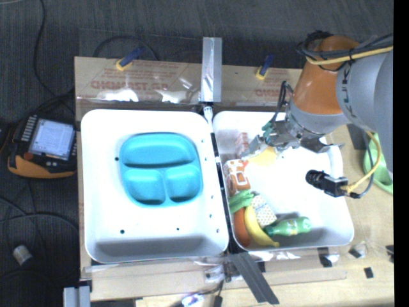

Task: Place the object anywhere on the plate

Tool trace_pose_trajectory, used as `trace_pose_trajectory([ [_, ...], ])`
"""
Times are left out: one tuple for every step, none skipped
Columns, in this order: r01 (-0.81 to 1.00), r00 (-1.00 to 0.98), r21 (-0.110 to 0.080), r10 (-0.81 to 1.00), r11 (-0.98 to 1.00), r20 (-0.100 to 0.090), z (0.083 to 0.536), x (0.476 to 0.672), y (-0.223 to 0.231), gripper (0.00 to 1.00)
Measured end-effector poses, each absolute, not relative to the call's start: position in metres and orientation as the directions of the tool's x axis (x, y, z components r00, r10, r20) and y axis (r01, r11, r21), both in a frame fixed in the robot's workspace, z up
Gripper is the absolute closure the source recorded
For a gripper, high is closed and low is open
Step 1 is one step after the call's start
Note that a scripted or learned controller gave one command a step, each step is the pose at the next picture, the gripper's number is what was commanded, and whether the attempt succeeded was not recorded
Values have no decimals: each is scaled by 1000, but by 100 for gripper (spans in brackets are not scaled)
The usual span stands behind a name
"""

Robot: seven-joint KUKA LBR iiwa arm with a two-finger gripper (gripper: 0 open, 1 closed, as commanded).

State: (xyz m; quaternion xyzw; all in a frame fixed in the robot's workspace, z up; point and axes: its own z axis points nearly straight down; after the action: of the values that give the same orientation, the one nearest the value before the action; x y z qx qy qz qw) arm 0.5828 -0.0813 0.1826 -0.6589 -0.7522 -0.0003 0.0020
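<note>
A blue plate (160, 168) with three compartments lies in the left bin (102, 235). The arm reaches in from the right, and my gripper (271, 138) hangs over the upper part of the right bin (332, 226). A pale yellow object (262, 157) sits just below the gripper, and I cannot tell whether it is touching it. Along the right bin's left wall lie an orange and white box (237, 174), a green piece (239, 200), a banana (254, 228), an orange fruit (240, 226) and a green bottle-shaped toy (291, 226).
A metal divider post (211, 69) stands at the back between the bins. A black cylinder part (323, 181) with a cable hangs off the arm over the right bin. A handheld device (45, 142) lies left of the bench.
</note>
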Motion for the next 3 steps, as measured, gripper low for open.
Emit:
trace_pose_trajectory([
  [990,-140,-3,990,140,1,182,616,-17,100],
  [990,-140,-3,990,140,1,183,616,-18,0],
  [990,-142,-6,990,143,3,191,616,-16,100],
])
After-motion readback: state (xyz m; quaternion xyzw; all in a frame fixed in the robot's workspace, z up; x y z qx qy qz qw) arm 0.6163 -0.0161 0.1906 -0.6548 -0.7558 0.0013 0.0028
